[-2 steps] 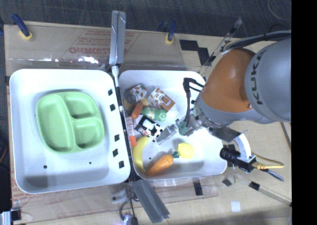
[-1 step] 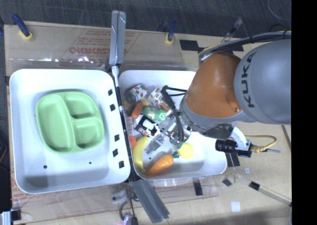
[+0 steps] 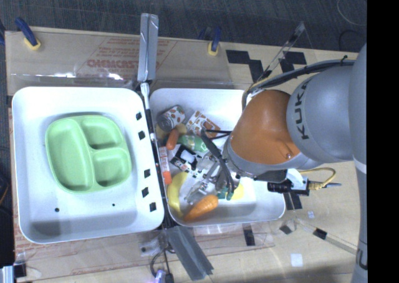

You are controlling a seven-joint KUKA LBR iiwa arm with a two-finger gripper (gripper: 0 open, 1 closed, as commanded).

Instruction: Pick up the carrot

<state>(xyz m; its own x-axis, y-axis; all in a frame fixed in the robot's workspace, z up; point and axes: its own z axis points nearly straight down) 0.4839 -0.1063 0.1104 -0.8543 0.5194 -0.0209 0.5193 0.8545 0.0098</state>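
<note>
Bench bins: L w/ green tray (image 3: 87, 151); R w/ carrot (image 3: 201, 208).

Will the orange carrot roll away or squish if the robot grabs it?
The carrot looks smooth and rounded, so it may slip or roll. It seems like a stiff toy, unlikely to squish. Lying against the bin wall and a yellow item, it probably won't roll far.
</note>
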